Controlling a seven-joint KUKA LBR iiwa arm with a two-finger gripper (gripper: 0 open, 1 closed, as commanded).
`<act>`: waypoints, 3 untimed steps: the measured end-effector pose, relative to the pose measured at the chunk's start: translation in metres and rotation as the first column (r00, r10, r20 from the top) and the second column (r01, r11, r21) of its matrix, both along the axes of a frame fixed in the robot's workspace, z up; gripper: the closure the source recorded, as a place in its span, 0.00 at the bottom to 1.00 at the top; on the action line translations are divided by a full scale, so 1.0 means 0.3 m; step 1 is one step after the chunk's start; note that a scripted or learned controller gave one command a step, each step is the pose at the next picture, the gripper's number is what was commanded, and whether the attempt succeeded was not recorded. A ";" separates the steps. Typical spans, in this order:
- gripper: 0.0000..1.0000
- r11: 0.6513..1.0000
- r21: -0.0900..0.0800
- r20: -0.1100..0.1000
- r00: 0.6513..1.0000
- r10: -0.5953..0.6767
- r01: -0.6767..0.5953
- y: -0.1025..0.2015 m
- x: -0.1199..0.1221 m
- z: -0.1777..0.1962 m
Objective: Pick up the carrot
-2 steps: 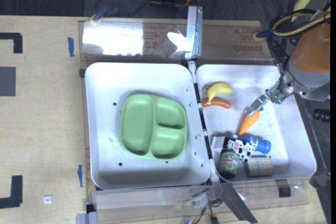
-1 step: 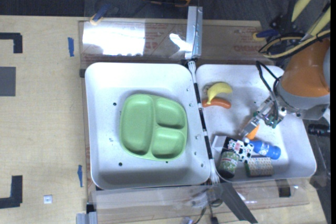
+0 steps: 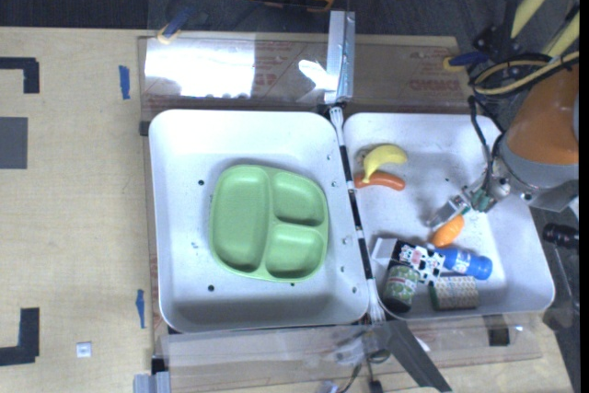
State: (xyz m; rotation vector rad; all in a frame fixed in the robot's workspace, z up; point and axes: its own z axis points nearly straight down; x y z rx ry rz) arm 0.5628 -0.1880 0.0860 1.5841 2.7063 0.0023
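Gripper [image 3: 467,202] hanging in the right bin [image 3: 534,290], directly up and right of the carrot [image 3: 446,231].

I am finding the carrot lying on the floor of that bin, just below and to the left of the tool tip, close enough that I cannot tell contact from a narrow gap. Its long axis is running diagonally, lower left to upper right, so its upper end is pointing at the gripper. I cannot tell how far the claw is spread, nor confirm anything gripped in it. A blue bottle [image 3: 463,263] is sitting just below the carrot, a banana [image 3: 381,158] well to the upper left. I am judging the coming move as a short reach down-left along that diagonal.
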 end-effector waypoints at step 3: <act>0.00 0.851 -0.010 0.002 0.851 0.525 -0.524 0.136 -0.265 0.018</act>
